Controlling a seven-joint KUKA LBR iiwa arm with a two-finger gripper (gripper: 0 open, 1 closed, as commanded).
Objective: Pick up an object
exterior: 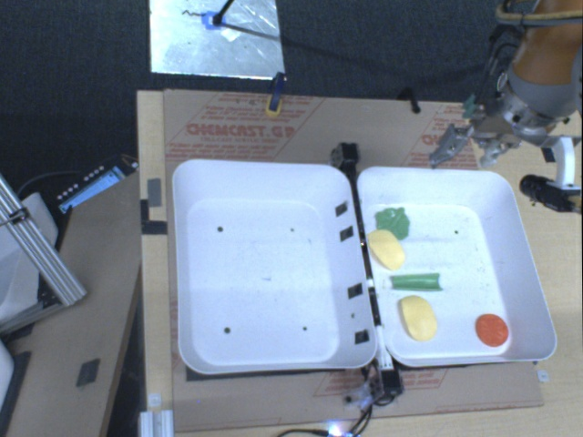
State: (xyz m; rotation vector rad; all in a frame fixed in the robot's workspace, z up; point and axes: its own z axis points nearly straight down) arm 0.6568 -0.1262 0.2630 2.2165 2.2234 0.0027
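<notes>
**Right Bin Stocked, Pincer Above Far Rim**

Nearest the camera, an orange disc point(492, 330) lies in the right bin point(510, 209). Also there: two yellow pieces point(386, 249) point(418, 318), one green lump point(393, 219), one green stick point(416, 282). Pincer point(465, 150) hangs over that bin's far rim, fingers apart, holding nothing and touching nothing. Left bin point(196, 189) adjoins. Both bins sit on printed cardboard point(246, 127) on the table point(100, 280); dark carpet point(73, 53) and a foil sheet point(215, 24) lie beyond.

I am looking at a robotics lab: two white bins point(264, 176) clamped side by side on a cardboard-covered bench point(237, 126), aluminium framing point(36, 253) at the left, cables over dark carpet point(73, 62), and a grey-and-orange arm point(547, 53).
</notes>
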